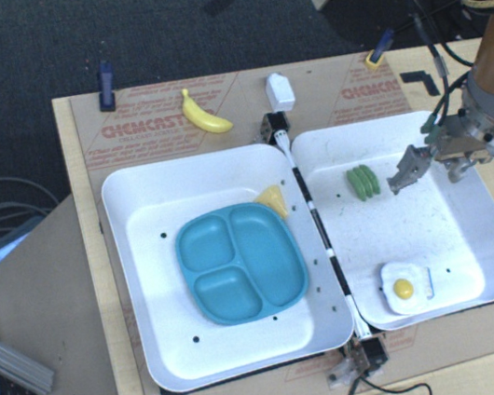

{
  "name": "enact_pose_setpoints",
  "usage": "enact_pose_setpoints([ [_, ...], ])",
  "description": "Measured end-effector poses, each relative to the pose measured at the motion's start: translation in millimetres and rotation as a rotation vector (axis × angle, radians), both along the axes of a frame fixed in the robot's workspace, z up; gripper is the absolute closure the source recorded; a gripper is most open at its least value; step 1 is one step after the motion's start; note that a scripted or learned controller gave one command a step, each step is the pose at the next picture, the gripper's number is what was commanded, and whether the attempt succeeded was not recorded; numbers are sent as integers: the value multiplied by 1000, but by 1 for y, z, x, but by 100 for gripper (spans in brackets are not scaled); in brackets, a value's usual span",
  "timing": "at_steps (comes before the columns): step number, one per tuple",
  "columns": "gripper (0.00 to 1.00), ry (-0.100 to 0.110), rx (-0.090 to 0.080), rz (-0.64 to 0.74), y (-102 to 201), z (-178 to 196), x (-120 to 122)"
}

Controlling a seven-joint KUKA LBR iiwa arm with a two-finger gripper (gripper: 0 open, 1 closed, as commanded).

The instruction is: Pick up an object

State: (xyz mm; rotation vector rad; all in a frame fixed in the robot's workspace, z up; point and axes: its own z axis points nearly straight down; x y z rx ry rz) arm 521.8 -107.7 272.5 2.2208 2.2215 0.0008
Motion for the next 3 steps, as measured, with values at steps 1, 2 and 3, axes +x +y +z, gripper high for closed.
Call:
enact_pose_setpoints([
  [1,0,3,1,0,13,-90,63],
  [2,0,1,0,0,2,-189,117],
  [3,100,-3,-1,-1,3,-177,118],
])
